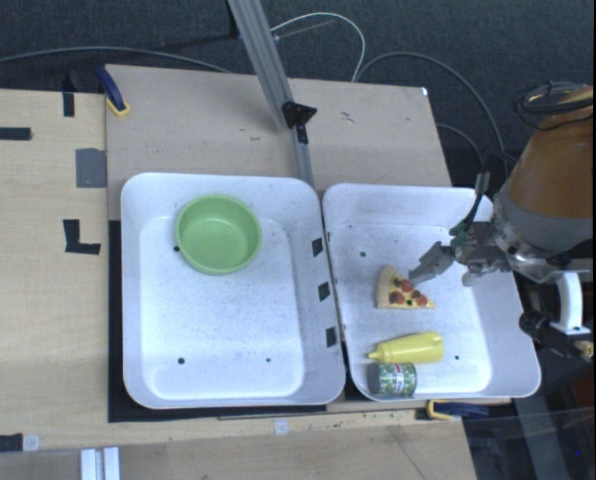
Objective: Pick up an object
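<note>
The gripper (425,267) sits right of centre, touching the pizza slice (402,291); we cannot tell its grasp. We read no label on the can (392,379) at lower right.

Pizza slice (404,291) flat (right bin)

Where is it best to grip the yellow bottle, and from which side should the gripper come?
Probably across the middle of the yellow bottle, coming from above: it lies on its side, long axis left-right, with the can close below, so its ends are the less safe parts to grip.
</note>
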